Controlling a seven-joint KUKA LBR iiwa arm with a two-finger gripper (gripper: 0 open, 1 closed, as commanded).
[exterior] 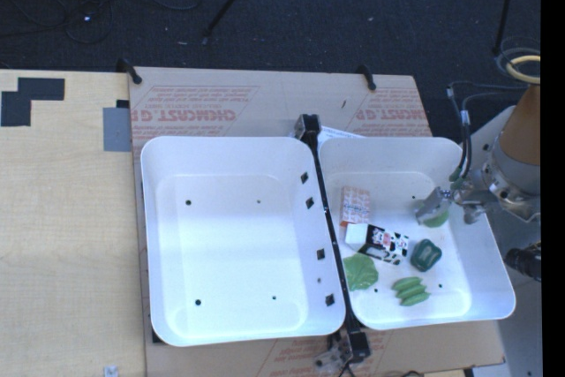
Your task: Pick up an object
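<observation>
While my hand (439,206) hovers near the right bin's (490,291) right edge, grip state unreadable, I judge it could descend beside the green pepper (425,254).

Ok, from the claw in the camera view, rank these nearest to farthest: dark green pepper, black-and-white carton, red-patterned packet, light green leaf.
From the claw, at the right bin's right side:
1. Dark green pepper, just below it.
2. Black-and-white carton, bin centre.
3. Red-patterned packet, by the divider.
4. Light green leaf, lower left, by the divider.

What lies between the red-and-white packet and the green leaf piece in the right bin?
The cow-print carton lies between the packet and the leaf, seen in the camera view.
</observation>
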